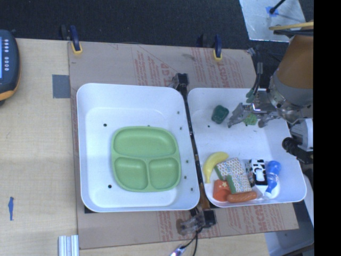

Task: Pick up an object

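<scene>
On the cardboard-covered bench, the right bin (298, 196) held a small dark-green block (219, 113) near its back wall — likely light and stiff, best pinched across its sides — while the gripper (250, 117) hung just beside it, fingers spread, holding nothing.

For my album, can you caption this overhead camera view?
Gripper hovers beside small dark-green block in right white bin.

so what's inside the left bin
A green divided plate lies flat in the left bin, its three compartments bare. Whatever part of the bin floor lies under the plate is covered.
</scene>
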Robot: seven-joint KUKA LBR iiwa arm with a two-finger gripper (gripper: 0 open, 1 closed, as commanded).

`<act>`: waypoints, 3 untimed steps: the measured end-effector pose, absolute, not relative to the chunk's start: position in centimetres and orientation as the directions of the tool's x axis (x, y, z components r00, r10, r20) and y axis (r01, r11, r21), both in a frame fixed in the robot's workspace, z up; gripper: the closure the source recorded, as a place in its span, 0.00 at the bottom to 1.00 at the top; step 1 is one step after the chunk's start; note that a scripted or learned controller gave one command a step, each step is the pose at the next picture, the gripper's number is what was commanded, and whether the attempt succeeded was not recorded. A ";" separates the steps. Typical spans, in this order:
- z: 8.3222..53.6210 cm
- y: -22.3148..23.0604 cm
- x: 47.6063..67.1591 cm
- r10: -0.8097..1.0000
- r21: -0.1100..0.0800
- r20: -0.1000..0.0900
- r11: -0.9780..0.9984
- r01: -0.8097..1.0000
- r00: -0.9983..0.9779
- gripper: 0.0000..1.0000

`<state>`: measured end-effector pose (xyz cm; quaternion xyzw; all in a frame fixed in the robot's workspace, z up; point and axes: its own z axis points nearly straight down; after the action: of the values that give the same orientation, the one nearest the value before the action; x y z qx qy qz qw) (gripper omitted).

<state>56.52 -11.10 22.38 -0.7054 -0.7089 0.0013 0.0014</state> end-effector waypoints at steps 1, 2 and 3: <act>16.9 -14.6 63.4 1.000 -0.002 -0.004 0.007 1.000 -0.007 0.00; 8.7 -21.5 52.1 1.000 -0.017 0.002 -0.003 1.000 0.003 0.00; 9.2 -15.9 58.7 1.000 0.002 0.000 0.011 1.000 -0.011 0.00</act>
<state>58.67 -15.85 9.25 -0.7031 -0.7111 -0.0006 -0.0008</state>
